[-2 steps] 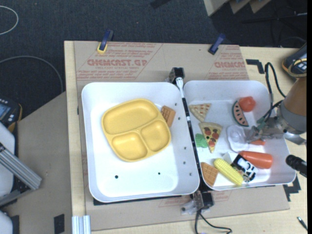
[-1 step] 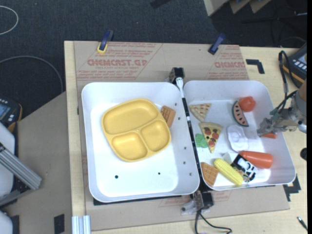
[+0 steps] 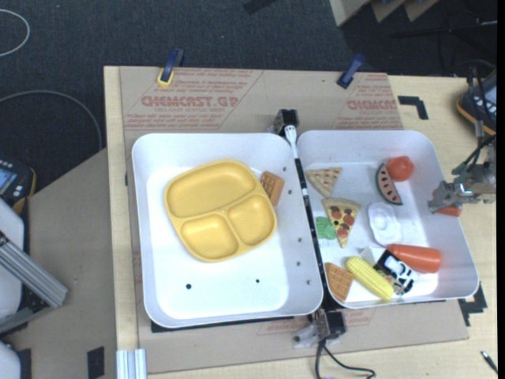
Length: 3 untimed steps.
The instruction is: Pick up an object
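Right bin (image 3: 359, 142): a shallow white tray holding a group of toy foods, any of which may be taken as the object to be picked up.

- Watermelon slice (image 3: 387, 184), red with a dark rind, is placed near the far right corner; a small red round piece (image 3: 401, 166) is seen touching its upper side.
- Two pizza slices are laid near the left wall: a pale one (image 3: 324, 180) toward the far edge and one with red toppings (image 3: 342, 215) just below it.
- A small green piece (image 3: 325, 228) is set beside the topped slice, against the left wall.
- A white rounded item (image 3: 384, 223) is found near the middle of the bin.
- An orange-red carrot-like piece (image 3: 414, 255) is laid toward the right wall, in the near half.
- A corn cob (image 3: 369, 278), yellow, is laid at a slant near the near edge; a black-and-white item (image 3: 398, 273) is touching its right end.
- A waffle-patterned wedge (image 3: 338, 280) is set in the near left corner.

Gripper (image 3: 451, 198): seen at the right rim of the right bin, above the wall, apart from every toy. Whether it is released or clenched cannot be told; nothing is seen between its parts.

Left bin (image 3: 158, 267): a yellow divided plate (image 3: 221, 209) with three compartments is placed toward the far half. A brown waffle piece (image 3: 272, 186) is seen touching the plate's right edge, near the wall shared with the right bin.

Bench (image 3: 126, 117): covered by printed cardboard, on which both bins are carried side by side.
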Motion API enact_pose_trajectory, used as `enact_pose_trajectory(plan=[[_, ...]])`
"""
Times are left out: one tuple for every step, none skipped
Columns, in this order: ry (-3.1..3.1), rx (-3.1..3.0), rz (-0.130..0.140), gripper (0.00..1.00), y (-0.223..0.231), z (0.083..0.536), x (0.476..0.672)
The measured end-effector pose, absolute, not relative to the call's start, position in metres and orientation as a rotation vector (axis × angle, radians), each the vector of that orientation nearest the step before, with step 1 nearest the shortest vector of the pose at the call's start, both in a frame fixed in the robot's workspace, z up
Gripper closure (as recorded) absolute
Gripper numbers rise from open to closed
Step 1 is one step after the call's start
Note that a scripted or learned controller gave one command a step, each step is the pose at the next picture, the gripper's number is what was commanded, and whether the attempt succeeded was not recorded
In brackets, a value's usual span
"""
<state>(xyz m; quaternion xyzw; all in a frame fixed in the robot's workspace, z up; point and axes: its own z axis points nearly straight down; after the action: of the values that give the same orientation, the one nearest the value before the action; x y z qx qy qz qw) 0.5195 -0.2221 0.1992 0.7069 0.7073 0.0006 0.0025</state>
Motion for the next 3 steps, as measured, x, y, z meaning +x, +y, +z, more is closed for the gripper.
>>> enact_pose_trajectory(plan=[[2.219,2.216,0.002,1.00,-0.222,0.226,0.520],[2.223,2.215,0.002,1.00,-0.181,0.232,0.538],[2.229,2.217,0.001,1.00,-0.137,0.225,0.548]])
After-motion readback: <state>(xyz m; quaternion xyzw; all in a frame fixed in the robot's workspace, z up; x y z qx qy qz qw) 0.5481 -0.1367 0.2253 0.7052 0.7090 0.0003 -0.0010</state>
